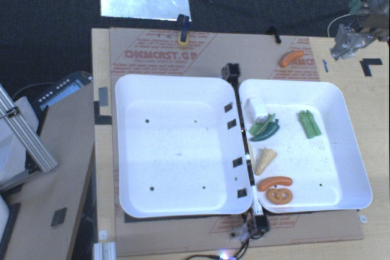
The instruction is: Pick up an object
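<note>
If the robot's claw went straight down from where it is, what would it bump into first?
Probably the bare bench, right of the orange sausage. The gripper hangs outside the right bin; depth is hard to judge.

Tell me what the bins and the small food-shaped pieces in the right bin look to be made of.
The left bin and right bin look like thin moulded white plastic, matte, with rounded rims. The orange sausage, pretzel, cone, green pepper and green stalks look like toy plastic or rubber, judging by their flat, saturated colours. The white block is too small to tell.
</note>
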Motion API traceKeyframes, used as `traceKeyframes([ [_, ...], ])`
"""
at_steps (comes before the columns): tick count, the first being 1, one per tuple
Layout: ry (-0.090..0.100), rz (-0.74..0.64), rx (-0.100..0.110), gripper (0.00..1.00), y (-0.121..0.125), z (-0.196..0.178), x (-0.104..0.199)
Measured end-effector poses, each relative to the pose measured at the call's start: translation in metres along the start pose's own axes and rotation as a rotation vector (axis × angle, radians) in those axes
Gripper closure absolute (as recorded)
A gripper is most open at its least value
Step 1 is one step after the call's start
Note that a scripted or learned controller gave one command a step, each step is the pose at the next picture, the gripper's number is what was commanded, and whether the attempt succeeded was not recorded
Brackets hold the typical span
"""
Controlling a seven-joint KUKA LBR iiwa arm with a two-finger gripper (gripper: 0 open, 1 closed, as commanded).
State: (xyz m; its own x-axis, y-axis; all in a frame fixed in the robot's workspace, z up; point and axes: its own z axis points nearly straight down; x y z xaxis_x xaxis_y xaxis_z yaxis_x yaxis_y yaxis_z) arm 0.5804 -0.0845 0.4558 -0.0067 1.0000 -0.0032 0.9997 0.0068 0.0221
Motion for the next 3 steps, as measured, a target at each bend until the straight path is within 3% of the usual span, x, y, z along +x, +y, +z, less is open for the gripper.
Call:
traceKeyframes([
  [1, 0.003, 0.001, 0.017, 1.0, 0.007, -0.016, 0.013],
  [3, 0.003, 0.002, 0.018, 1.0, 0.002, -0.022, 0.044],
])
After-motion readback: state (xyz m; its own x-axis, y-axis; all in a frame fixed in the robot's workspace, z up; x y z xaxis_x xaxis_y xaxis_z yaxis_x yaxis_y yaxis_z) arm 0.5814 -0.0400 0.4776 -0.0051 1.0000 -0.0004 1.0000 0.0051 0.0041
